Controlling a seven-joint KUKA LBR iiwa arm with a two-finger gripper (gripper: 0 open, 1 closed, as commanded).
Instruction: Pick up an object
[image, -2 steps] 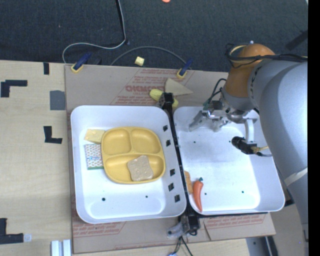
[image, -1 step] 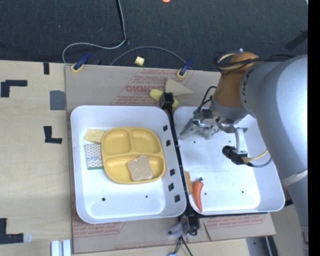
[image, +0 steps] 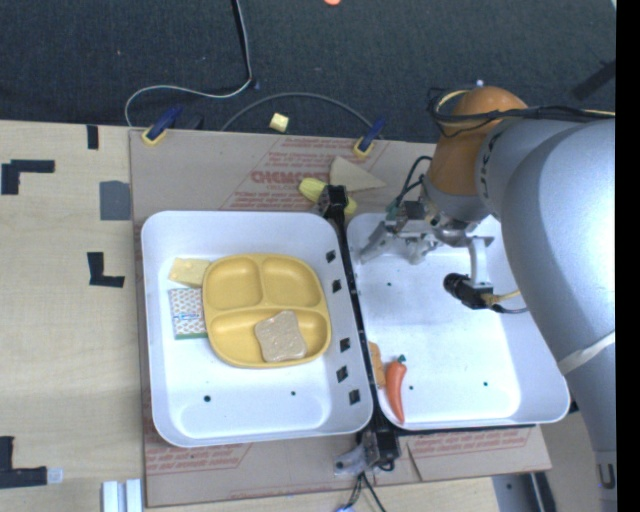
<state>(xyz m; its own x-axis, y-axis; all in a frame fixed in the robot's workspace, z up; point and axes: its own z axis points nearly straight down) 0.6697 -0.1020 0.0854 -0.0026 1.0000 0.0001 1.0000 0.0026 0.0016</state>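
We've got two shallow white bins side by side on a cardboard-covered bench. The only loose thing in the right bin (image: 450, 395) is a little toy carrot (image: 395, 388): orange, tapered, with a tiny green tip at its top end. It's lying more or less lengthwise against the bin's left wall, down near the front corner, right beside the black divider clips between the two bins. There's also a small orange bit just above it at the wall, but we can't tell what that is.

The gripper (image: 415, 238) hangs over the back of the right bin, well apart from the carrot. From this angle we can't tell if it's open or closed, and we see nothing in it. The grey arm (image: 560, 230) comes in from the right, with the orange band (image: 470, 140) above the wrist.

The left bin (image: 250, 410) has a yellow divided plate (image: 265, 308) with a slice of toy bread (image: 281, 337) sitting in its lower right compartment. Just left of the plate, touching its edge, are a pale yellow wedge (image: 187, 270) and a small patterned packet (image: 186, 311) below it.
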